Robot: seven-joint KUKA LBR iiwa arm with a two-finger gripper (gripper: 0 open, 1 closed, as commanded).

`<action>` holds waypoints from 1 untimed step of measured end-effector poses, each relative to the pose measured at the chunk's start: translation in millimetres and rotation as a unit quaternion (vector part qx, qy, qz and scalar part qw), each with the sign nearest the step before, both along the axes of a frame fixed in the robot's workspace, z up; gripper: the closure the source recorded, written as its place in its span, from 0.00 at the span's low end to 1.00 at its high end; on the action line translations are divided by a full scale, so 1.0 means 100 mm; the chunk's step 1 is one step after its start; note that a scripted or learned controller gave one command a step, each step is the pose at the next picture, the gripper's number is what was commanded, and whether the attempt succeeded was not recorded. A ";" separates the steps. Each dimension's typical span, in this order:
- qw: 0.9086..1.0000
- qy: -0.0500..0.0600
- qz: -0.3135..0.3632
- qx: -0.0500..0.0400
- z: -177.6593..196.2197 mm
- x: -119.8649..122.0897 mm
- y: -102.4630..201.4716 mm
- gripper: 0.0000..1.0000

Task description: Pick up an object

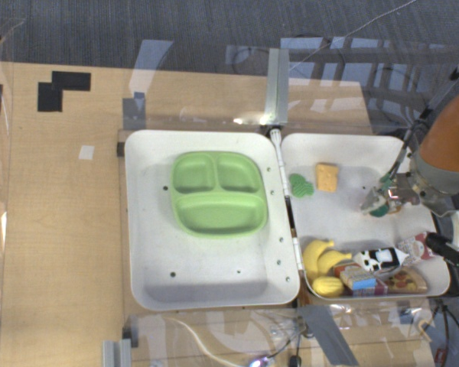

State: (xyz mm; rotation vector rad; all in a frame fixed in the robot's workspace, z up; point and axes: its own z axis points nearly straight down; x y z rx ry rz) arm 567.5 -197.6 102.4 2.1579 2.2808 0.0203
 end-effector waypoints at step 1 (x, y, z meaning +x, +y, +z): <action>0.999 0.001 -0.051 -0.004 1.08 0.73 0.37 1.00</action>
